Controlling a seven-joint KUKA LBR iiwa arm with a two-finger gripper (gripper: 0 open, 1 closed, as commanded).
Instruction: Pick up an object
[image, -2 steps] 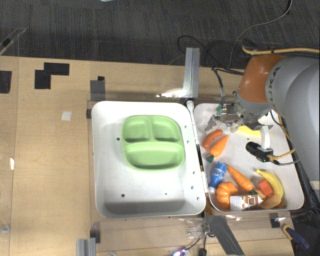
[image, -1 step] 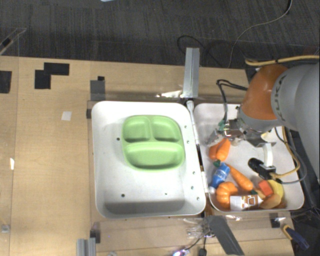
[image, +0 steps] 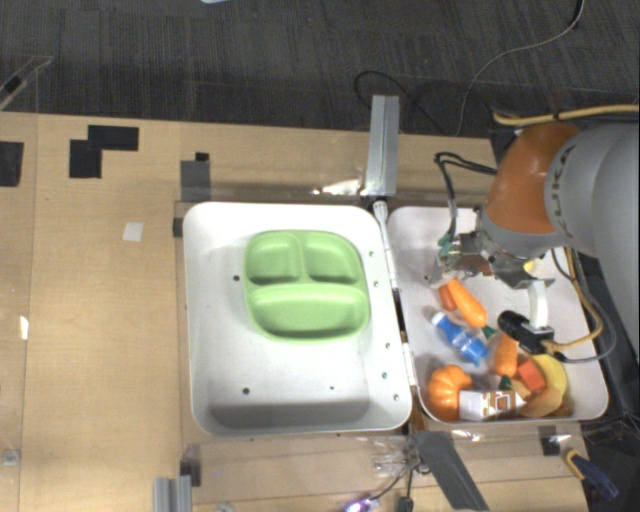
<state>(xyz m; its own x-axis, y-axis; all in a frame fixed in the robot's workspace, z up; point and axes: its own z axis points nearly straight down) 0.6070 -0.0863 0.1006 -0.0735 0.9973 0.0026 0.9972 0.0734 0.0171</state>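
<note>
Item: hand (image: 462, 258), at the far end of the right bin (image: 418, 228), low over its floor; the wrist of the arm (image: 592, 190) covers it from above, so whether it is released or clenched cannot be told, and nothing is seen held in it. Nearest candidate: carrot (image: 464, 301), just beside the hand on its near side, lying slantwise and apart from the rest. Further candidates, each farther from the hand toward the near rim: bottle (image: 461, 339), touching or almost touching the carrot's lower end; pumpkin (image: 449, 386); banana (image: 552, 383), in a tight heap with small orange and red pieces. Well off to the hand's other side: plate (image: 304, 283) in the left bin (image: 215, 300), both on the desk (image: 90, 330). Handling note: the carrot looks the best pick, being closest and free on most sides; judged best taken across its narrow width, near the middle, with the descent kept clear of the bottle so nothing is nudged away. Not legible: the hand's tips, the gap between hand and bin floor, the identity of the small heaped pieces, and the label on the pale pack beside the pumpkin.
</note>
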